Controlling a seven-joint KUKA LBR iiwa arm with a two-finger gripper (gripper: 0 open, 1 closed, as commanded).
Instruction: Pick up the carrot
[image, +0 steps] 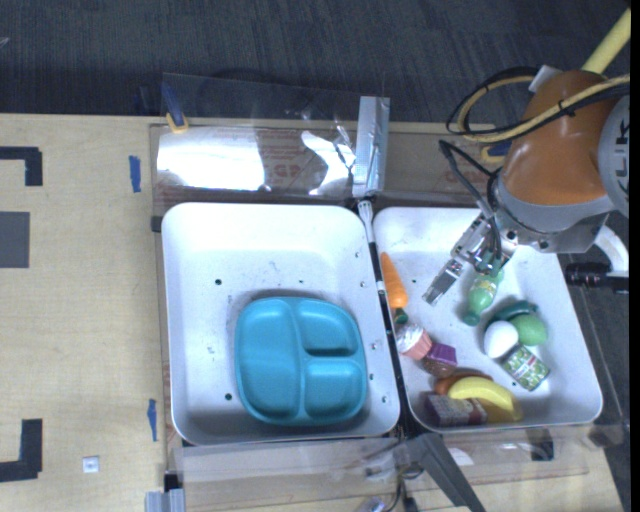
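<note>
Banana, purple block, egg: heaped nearest, below jaws. Carrot: left of jaws, against right bin left wall, apart from them. Jaws: narrow, holding nothing. Risk: wall crowds carrot, finger likely strikes rim; green bottle just beside may be knocked. Arm: entering from right, wrist tilted down-left.

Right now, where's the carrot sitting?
The carrot lies in the right bin, against its left wall beside the divider, above the small pink toys and left of the pincer.
</note>
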